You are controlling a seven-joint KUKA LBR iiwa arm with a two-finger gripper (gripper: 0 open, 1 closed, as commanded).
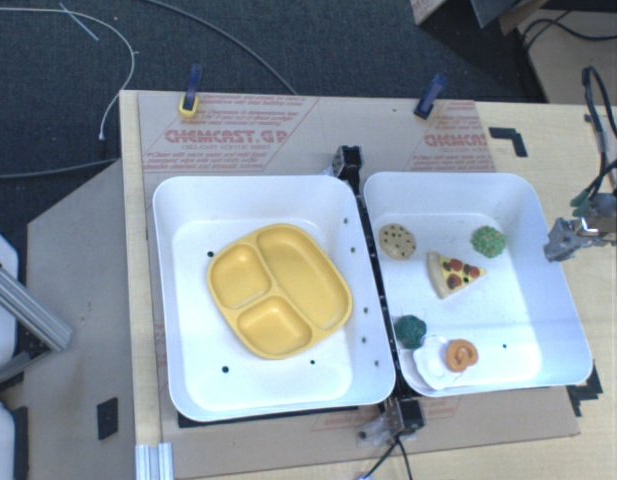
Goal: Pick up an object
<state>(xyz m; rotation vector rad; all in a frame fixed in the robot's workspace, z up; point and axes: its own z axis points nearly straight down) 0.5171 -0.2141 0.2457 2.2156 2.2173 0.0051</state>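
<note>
Beside the right bin's (pixel 548 363) outer wall hangs the end effector (pixel 573 236); its state cannot be told. Inside that bin, left of it, lie a green broccoli piece (pixel 488 241), pizza slice (pixel 454 273) and cookie (pixel 396 240).

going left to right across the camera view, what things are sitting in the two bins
Yellow divided tray in the left bin → in the right bin, cookie → pizza slice → light green broccoli.
</note>
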